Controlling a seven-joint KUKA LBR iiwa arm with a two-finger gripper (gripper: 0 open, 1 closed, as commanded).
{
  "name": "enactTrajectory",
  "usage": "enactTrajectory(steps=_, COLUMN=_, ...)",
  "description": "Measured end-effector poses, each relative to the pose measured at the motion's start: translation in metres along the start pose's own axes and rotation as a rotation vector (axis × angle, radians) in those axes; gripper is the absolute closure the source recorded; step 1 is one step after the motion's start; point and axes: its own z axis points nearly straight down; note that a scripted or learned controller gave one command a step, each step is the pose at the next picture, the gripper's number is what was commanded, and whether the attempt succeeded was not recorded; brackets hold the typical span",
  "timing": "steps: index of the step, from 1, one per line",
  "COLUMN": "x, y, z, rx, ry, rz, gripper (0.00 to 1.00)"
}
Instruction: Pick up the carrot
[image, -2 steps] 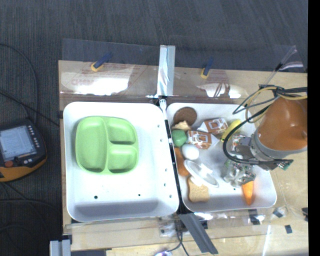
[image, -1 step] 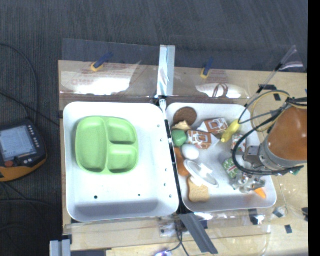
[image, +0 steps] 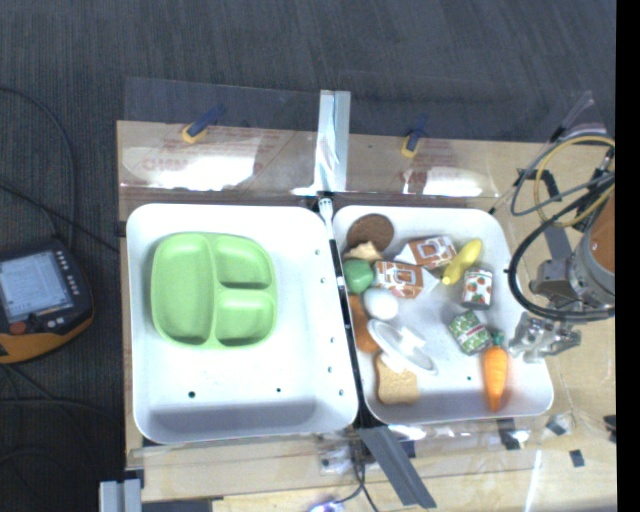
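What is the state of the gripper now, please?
Gripper: cannot be told; it hovers over the right edge of the right bin, beside the carrot, not holding it.

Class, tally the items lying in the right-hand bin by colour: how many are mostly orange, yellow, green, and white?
Orange: 1, the carrot
Yellow: 1, the banana
Green: 2, the round green piece and the green patterned block
White: 2, the egg and the white utensil
Total: 6
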Motion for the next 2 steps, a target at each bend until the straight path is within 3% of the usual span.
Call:
enactTrajectory(steps=1, x=-0.027, y=0.011, z=0.119, rx=-0.002, ry=0.001, rz=-0.312, gripper=1.0)
enactTrajectory(steps=2, x=0.001, y=0.001, z=0.016, rx=-0.003, ry=-0.001, rz=-0.373, gripper=1.0)
